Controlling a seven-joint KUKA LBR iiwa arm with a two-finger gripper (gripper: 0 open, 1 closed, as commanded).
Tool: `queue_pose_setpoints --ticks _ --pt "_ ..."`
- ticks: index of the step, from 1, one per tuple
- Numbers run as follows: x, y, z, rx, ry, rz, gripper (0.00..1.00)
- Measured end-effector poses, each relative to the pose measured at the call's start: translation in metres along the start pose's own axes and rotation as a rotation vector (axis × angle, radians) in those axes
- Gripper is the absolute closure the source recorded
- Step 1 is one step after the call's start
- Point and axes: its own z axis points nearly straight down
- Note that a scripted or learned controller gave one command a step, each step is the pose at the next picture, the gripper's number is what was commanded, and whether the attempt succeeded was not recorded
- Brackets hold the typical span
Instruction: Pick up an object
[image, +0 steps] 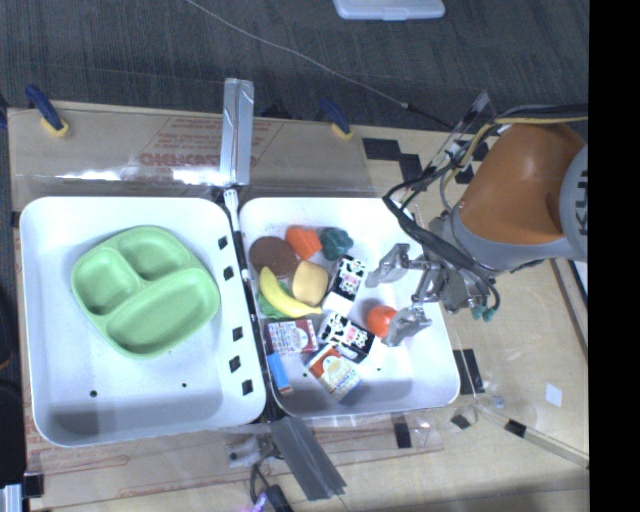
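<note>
Two cow-print cartons (349, 276) (writing unreadable).

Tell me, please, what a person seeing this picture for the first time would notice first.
Probably the pale green divided plastic plate, which lies alone in the left white bin. Next comes the heap of small colourful toy foods in the right white bin, among them a yellow toy banana. The grey arm's gripper reaches in from the right, open above a small orange-red round toy.

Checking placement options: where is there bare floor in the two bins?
Left bin: bare floor around the green plate, widest along the near edge. Right bin: its left half is crowded with toys; bare floor lies at the far right corner and near the gripper.
</note>
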Motion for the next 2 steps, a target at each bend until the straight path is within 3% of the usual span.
queue_pose_setpoints --ticks 1,2 --pt "-0.044 0.026 0.105 0.006 -0.021 -0.066 0.0" --pt "-0.149 -0.021 0.114 0.006 -0.026 -0.137 0.0"
